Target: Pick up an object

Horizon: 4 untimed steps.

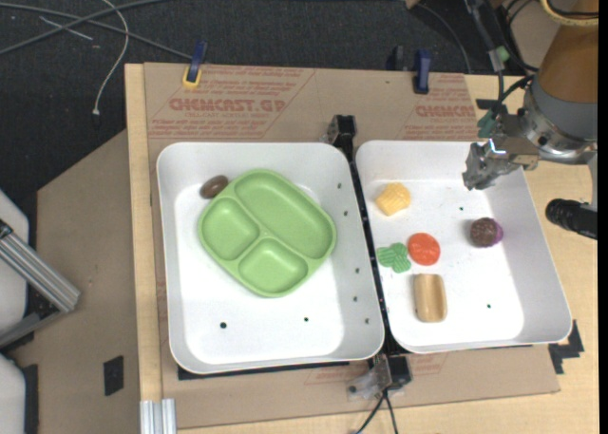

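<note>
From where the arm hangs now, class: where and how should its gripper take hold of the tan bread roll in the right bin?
Grip the bread roll across its narrow middle, coming straight down from above. It lies flat, its long axis running toward the bin's near wall, so its long sides are free; the tomato crowds its far end. The gripper hangs over the far corner.

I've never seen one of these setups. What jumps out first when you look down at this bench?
The big green divided plate lying in the left bin catches the eye first, with a small brown piece beside its upper left edge. In the right bin sits a cluster of toy foods, the red tomato brightest, while the arm's hand hangs over that bin's upper right.
</note>
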Each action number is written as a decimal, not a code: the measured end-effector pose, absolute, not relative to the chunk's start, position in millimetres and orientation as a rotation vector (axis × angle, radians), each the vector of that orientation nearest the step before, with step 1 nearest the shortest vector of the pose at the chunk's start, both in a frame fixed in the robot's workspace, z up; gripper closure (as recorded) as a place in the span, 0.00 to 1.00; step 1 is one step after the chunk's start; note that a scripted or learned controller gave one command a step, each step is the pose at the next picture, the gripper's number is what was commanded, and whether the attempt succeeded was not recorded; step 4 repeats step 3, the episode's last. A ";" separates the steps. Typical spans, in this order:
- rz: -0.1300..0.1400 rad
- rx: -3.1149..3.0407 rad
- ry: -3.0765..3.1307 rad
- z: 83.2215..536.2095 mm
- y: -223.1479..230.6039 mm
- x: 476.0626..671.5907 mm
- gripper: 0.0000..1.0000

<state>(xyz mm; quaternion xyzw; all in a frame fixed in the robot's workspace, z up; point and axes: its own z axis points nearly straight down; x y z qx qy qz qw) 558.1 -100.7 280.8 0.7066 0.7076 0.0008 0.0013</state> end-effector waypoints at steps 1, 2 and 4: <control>-0.001 2.219 2.229 259.5 -46.7 559.1 1.00; -0.002 2.219 2.230 240.2 5.7 563.2 1.00; 0.001 2.219 2.225 244.4 57.0 559.3 1.00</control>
